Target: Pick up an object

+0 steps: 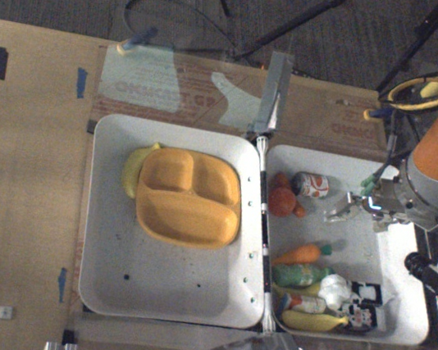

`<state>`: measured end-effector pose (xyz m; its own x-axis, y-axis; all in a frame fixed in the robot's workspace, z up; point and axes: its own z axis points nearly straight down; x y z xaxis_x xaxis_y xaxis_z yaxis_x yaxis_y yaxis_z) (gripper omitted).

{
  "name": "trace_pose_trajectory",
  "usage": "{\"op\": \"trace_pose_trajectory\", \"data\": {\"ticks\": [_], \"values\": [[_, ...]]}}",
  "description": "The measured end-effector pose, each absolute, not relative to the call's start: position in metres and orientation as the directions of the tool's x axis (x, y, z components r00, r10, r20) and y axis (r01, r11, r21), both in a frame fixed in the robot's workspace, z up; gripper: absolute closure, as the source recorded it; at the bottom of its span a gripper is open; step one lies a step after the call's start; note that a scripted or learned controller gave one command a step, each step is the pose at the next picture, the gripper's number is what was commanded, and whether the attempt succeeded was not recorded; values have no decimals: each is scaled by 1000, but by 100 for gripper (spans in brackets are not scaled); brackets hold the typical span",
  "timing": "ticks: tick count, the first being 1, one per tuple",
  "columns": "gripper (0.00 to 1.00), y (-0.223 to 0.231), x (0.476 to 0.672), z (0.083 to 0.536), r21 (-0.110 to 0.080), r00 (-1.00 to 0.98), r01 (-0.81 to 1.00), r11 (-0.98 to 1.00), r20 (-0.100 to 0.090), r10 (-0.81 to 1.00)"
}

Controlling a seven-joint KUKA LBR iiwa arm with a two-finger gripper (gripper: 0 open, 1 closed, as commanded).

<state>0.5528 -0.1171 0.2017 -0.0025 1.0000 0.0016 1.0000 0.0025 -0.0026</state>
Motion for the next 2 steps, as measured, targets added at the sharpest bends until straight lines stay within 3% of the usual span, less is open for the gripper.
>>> {"op": "trace_pose_trajectory", "data": {"ticks": [1,2], "values": [[0,-141,544,86,5,25,1000,-25,-1,1000],[0,-110,629,85,-1,143,990,-143,1,990]]}}
